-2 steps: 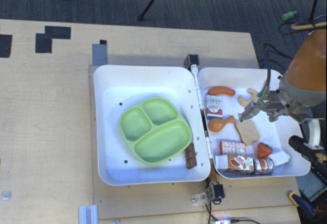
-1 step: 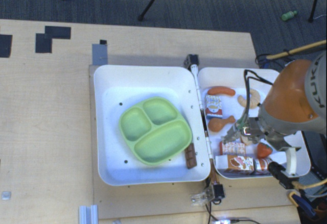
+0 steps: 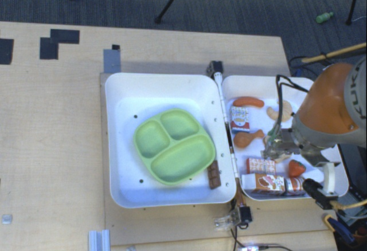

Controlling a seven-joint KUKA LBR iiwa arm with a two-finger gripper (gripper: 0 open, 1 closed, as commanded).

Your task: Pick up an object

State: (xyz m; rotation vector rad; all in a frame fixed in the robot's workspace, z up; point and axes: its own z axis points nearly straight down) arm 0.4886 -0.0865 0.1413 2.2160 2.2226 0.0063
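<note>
I have the arm reaching in from the right, over the right bin, with its orange band hiding much of that bin's far side. The gripper hangs low among the toy food, just above the middle of the bin. From this slanted view I cannot tell how far apart its fingers stand, nor whether anything sits between them, so I will not claim a hold.

The candidates for picking all lie in the right bin: a sausage near the top, a small carton below it, a drumstick just left of the gripper, a pale cookie-like piece above it, a red packet right under it, a longer box along the bottom wall and a red-orange piece beside the wrist. The left bin carries a green divided plate and a brown bar by its right wall.

I judge this to be the descent or closing stage of a grasp, aimed at the gap between the drumstick and the red packet. The next move calls for a firm close on one item alone, then a straight lift; the items crowd together, so the fingers may well pinch an edge and slip or drag a neighbour
</note>
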